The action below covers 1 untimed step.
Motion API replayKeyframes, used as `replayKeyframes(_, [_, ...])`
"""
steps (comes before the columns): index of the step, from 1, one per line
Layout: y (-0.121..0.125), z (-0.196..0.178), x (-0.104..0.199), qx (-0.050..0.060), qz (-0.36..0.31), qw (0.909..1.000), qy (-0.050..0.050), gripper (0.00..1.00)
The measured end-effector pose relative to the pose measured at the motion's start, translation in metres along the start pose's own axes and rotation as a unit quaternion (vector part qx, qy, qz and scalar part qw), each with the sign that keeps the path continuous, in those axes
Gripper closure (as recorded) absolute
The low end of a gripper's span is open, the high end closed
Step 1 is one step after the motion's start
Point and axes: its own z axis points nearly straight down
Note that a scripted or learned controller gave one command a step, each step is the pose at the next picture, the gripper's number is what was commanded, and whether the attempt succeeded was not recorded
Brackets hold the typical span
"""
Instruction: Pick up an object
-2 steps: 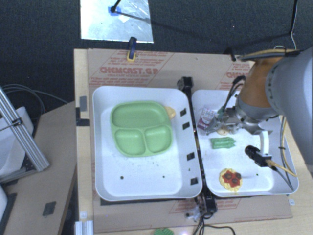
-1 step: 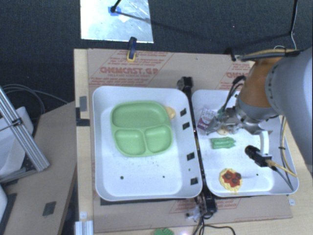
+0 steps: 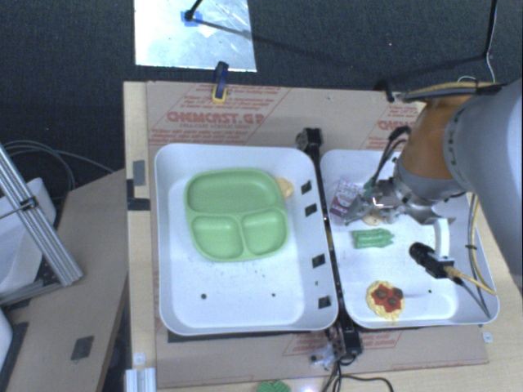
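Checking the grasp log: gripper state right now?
Gripper: low in the right bin, above the green toy; open or closed cannot be told.

I'm looking at a robotics lab bench, not a home. Two white bins (image 3: 176,300) are sitting on a brown board (image 3: 245,109) stamped with a maker's name, loose cables (image 3: 49,158) are trailing over dark carpet (image 3: 65,39), an aluminium frame strut (image 3: 37,227) is standing at left, and the grey-and-orange industrial arm (image 3: 458,137) is reaching in.
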Motion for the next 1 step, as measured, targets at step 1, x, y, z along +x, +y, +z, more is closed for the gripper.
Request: replayKeyframes(1, [0.0, 0.0, 0.0, 0.0, 0.0, 1.0, 0.0, 0.0])
